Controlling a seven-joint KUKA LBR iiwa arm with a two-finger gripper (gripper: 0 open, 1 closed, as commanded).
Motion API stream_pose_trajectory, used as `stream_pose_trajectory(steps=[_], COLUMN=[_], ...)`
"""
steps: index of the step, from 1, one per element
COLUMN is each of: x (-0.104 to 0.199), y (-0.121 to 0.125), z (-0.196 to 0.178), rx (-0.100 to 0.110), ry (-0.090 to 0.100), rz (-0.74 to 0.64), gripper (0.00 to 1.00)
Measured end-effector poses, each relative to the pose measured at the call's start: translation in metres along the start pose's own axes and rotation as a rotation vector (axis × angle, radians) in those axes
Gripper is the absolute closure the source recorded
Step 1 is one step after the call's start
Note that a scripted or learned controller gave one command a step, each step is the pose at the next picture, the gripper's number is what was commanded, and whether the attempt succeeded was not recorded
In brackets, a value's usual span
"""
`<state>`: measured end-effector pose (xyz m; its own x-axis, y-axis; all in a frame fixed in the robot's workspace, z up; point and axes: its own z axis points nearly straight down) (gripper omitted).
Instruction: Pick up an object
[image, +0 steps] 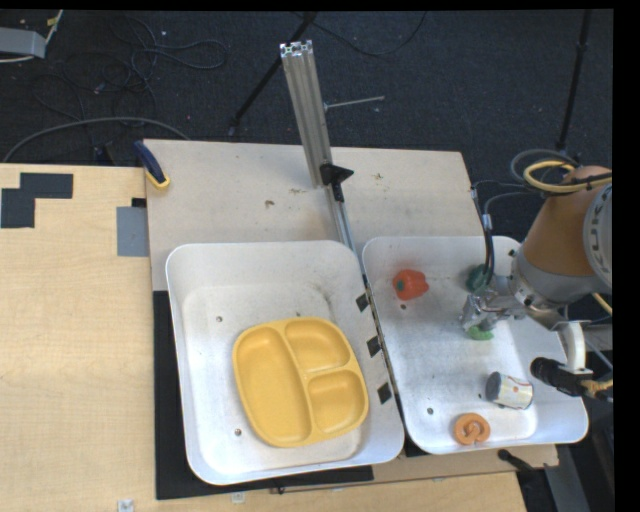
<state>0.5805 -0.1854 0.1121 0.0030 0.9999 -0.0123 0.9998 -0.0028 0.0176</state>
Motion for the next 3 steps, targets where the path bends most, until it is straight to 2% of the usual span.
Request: stream_pose_trajectory(steps=[1,3], x=[0.0,-0.01], y=[0.002,0.005], z=[-0.042,-0.141], rx=[0.017,0.014], ry=[0.012,0.011], rz=[-0.004,-0.005], gripper=[1.0,1.0])
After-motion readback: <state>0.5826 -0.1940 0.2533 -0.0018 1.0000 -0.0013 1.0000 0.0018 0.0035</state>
